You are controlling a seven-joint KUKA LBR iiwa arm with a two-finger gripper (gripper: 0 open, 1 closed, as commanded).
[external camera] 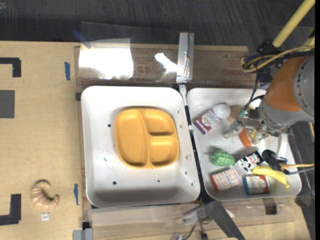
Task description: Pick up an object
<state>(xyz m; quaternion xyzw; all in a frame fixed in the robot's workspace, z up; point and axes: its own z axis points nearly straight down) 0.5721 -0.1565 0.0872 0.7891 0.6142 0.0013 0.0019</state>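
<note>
As the pincer stands: pincer (248, 129) low in the upper right part of the right bin (296, 188), wrist reaching in from the frame's right edge.
Pincer state: cannot tell from this slant whether it is apart or together; nothing can be claimed as held.
Nearest thing: small orange object (245, 138), just under and a touch lower-left of the pincer, touching it or nearly so.
Orange object, axis: partly hidden by the pincer; what shows looks to run roughly up-down in the frame, not certain.
Judged next move: a short straight drop, little sideways travel; this is the likeliest pick.
Upper left of the pincer: white egg-shaped thing (221, 110), near; beside it a small purple-edged carton (206, 121), lying tilted.
Below the pincer: black-and-white patterned carton (248, 161), near the orange object; the closest thing to be nudged on the descent.
Lower left: green lumpy toy (222, 158); under it a red-and-white box (225, 179).
Bottom right of the bin: toy banana (271, 175) lying across a labelled can (256, 185).
Left bin (95, 149): yellow divided plate (147, 136) at its middle, well apart from the pincer.
Bench, lower left of the frame: tan croissant-shaped thing (45, 194), outside both bins.
</note>
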